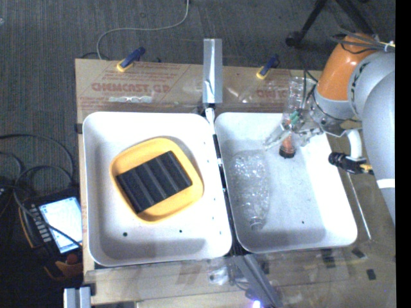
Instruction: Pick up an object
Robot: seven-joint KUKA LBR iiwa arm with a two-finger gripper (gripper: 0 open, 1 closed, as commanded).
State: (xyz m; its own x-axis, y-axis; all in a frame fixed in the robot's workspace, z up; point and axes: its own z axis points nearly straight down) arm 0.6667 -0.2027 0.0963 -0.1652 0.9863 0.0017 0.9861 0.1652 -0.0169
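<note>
— Where are you right now?

— I'm hanging over the far end of the right bin (334, 233), reaching in from its right side. My fingers (292, 128) sit low above the bin floor, close to the back wall, and just under them there is a small reddish-orange thing (288, 149) standing on the white surface.

— Are you holding it?

— I can't tell. The parts at my tip are clear and glinting, and from up there I can't make out how wide they stand or whether anything is between them. The small thing looks to be touching the floor, so I'd judge it not lifted.

— What else is in reach?

— A clear plastic bottle (250, 186) lies along the left half of the same bin, its neck pointing to the near edge. Over in the left bin (103, 236) there's a yellow dish with a black ribbed insert (156, 178), well apart from me.

— So which step is this?

— I'd call it the approach or the very start of the grasp: I'm lined up over a target, nothing visibly raised.

— And the next move?

— If the small thing is my pick, I need to settle straight down around it, close on it squarely, then rise without tipping it. It's small and stands near the wall, so a slight offset could knock it over or pinch air. The bottle would be slippery and hard to judge.
</note>
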